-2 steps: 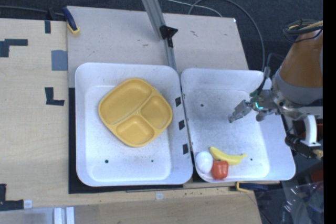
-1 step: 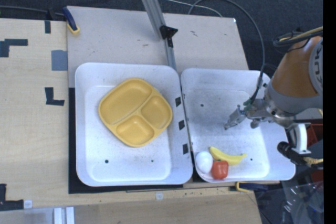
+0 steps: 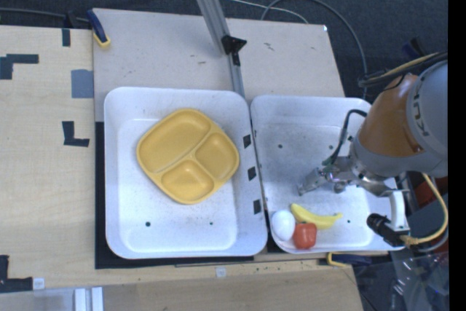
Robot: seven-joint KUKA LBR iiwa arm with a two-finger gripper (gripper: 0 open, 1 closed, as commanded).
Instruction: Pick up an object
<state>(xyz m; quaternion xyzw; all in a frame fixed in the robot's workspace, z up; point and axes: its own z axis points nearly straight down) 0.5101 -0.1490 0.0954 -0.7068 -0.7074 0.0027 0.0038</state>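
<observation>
A yellow banana [image 3: 316, 216] lies near the front edge of the right bin [image 3: 291, 120]. Beside it sit a white egg-shaped object [image 3: 282, 224] and a red tomato-like object [image 3: 305, 235], close together in the front left corner. My gripper [image 3: 314, 182] hangs over the middle of the right bin, just above and behind the banana, pointing left. Nothing shows between its fingers. A yellow divided plate [image 3: 188, 154] rests in the left bin [image 3: 124, 178].
The grey arm with its orange band [image 3: 389, 124] covers the right side of the right bin. A metal pole [image 3: 211, 4] slants down from the top to the bins' shared edge. Cables [image 3: 429, 218] hang at the right.
</observation>
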